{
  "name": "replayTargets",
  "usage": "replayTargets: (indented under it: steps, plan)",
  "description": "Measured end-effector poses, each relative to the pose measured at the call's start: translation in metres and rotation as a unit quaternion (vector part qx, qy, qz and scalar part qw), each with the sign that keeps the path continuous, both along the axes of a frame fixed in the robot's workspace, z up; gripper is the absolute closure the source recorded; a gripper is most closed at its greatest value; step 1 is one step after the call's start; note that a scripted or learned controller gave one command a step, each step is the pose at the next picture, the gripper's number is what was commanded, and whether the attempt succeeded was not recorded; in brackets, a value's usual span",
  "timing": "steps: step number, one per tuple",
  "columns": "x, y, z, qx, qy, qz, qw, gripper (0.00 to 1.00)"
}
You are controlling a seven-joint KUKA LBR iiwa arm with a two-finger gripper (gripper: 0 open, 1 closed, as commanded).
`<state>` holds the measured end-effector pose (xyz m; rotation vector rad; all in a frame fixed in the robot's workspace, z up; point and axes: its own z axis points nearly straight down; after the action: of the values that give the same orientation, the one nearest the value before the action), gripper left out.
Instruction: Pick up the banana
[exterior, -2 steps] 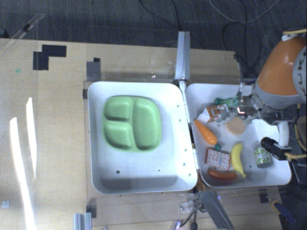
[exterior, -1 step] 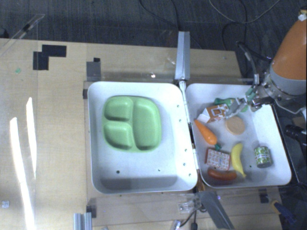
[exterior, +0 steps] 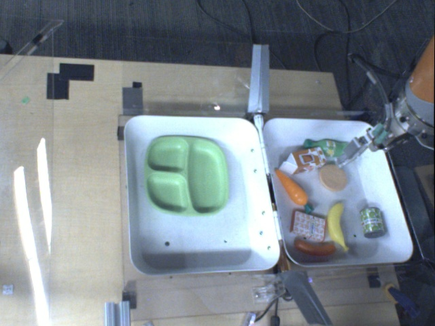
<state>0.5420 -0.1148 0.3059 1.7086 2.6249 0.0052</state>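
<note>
Two shallow white bins sit side by side on a pale wooden bench point(exterior: 81, 202). Inside the left bin point(exterior: 139, 246) lies a smooth green divided plate point(exterior: 187, 174). Crowded into the right bin point(exterior: 397, 246) are a curved yellow banana point(exterior: 337, 227) near the front, beside a small green can point(exterior: 372, 221), an orange carrot point(exterior: 291, 187), a patterned carton point(exterior: 308, 225), a red sausage point(exterior: 314, 248) and a round tan disc point(exterior: 333, 178). At the bin's far right corner hangs the hand point(exterior: 356, 149), its fingers narrowly parted and holding nothing.

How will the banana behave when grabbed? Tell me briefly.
The banana looks like a smooth, glossy toy, so probably stiff, light and somewhat slippery. Its curved shape may pivot if pinched off-centre. It lies close to the sausage and may nudge it.
</note>
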Motion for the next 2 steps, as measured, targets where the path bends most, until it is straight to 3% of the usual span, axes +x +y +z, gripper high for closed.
replayTargets:
  steps: [1, 2]
  plan:
    - [-0.0441, 0.0014, -0.0591, 0.0003, 0.002, 0.049, 0.9988, 0.0]
    - [-0.0441, 0.0014, -0.0591, 0.0003, 0.002, 0.049, 0.9988, 0.0]
